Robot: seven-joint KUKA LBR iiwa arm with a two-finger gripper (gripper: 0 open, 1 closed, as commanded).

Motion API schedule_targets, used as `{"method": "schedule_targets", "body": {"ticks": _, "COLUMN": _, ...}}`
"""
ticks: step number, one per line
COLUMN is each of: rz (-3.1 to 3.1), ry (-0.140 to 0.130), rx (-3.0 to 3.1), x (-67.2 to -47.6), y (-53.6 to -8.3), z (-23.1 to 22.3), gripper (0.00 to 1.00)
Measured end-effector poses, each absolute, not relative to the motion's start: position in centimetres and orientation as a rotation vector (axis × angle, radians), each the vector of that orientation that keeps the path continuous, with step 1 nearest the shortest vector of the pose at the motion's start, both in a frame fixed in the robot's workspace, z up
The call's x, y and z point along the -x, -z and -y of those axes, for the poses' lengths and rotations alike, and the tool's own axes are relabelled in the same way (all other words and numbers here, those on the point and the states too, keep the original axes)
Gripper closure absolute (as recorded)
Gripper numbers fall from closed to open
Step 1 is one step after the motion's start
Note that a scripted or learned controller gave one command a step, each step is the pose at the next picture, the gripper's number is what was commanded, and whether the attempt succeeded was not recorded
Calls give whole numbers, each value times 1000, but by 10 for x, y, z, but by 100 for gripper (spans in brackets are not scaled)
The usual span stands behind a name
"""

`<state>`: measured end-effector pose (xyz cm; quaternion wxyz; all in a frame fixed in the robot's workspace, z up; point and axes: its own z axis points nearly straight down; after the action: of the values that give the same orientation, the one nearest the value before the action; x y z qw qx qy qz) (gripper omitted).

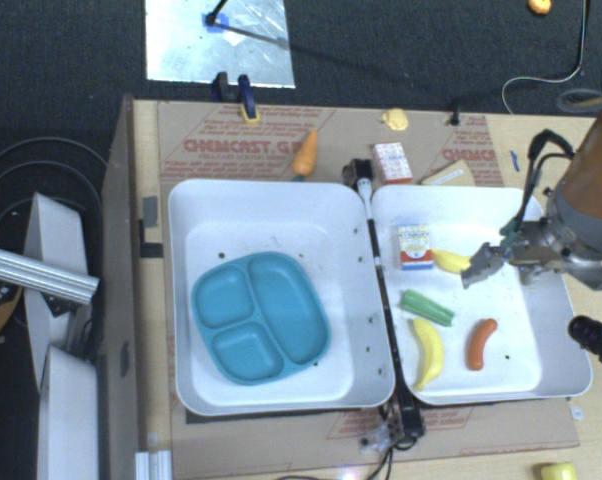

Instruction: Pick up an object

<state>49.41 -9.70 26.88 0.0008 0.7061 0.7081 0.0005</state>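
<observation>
The right bin (551, 368) holds several small items. A white carton with blue and red print (414, 246) lies near its left wall. A small yellow piece (450, 261) sits just right of the carton. Below them are a green pod (426, 307), a yellow banana (429, 352) and an orange-red sausage (480, 344). My gripper (480, 266) hangs over the middle of this bin, just right of the yellow piece and above the sausage. Nothing shows in its grip.
The left bin (211, 208) carries a blue divided plate (260, 316). Behind the bins, on the cardboard, lie a carrot (304, 154), a small pink-and-white box (391, 161) and a yellow lump (395, 119). A cable loops beside the wrist (532, 168).
</observation>
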Motion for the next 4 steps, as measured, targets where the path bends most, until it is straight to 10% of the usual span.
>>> {"method": "schedule_targets", "body": {"ticks": 1, "rz": -2219, "ry": -3, "rx": -2215, "x": -574, "y": -212, "z": 134, "gripper": 0}}
{"method": "schedule_targets", "body": {"ticks": 2, "rz": -2226, "ry": 8, "rx": -2230, "x": -498, "y": -142, "z": 128, "gripper": 0}}
{"method": "schedule_targets", "body": {"ticks": 3, "rz": -2232, "ry": 0, "rx": -2218, "x": -486, "y": -105, "z": 80, "gripper": 0}}
{"method": "schedule_targets", "body": {"ticks": 4, "rz": -2218, "ry": -3, "rx": -2216, "x": -545, "y": -84, "z": 122, "gripper": 0}}
